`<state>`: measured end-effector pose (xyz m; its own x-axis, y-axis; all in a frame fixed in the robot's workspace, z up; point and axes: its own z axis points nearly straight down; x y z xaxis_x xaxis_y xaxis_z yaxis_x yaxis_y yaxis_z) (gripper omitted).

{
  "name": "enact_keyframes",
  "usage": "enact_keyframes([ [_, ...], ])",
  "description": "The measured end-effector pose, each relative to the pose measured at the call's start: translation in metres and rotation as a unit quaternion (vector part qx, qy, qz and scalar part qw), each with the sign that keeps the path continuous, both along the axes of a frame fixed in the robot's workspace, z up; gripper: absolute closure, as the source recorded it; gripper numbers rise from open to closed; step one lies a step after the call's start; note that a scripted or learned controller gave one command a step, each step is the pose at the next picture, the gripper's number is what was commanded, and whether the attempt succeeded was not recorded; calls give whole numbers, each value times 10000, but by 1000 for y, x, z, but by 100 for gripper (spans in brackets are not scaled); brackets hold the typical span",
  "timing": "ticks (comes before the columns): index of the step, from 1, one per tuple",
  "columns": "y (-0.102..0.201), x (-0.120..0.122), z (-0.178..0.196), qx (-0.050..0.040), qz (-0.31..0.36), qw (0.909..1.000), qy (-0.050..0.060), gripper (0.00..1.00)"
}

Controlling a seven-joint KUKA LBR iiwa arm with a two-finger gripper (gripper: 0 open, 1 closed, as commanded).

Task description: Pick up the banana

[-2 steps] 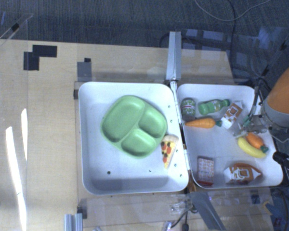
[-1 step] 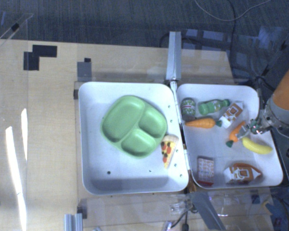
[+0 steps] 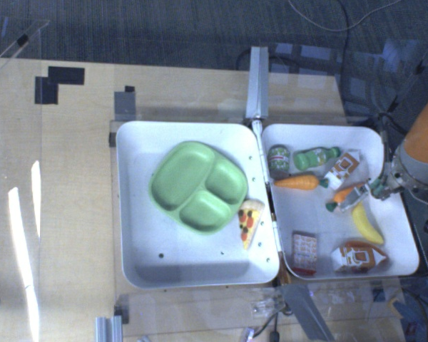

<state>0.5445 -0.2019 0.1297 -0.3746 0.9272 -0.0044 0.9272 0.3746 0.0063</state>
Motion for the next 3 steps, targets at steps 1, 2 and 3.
enact_keyframes([
  [1, -4, -54, -41, -7, 23, 10000, -25, 0],
  [2, -3, -51, -29, -3, 24, 10000, -61, 100],
  [3, 42, 5, 74, -1, 222, 9998, -4, 100],
])
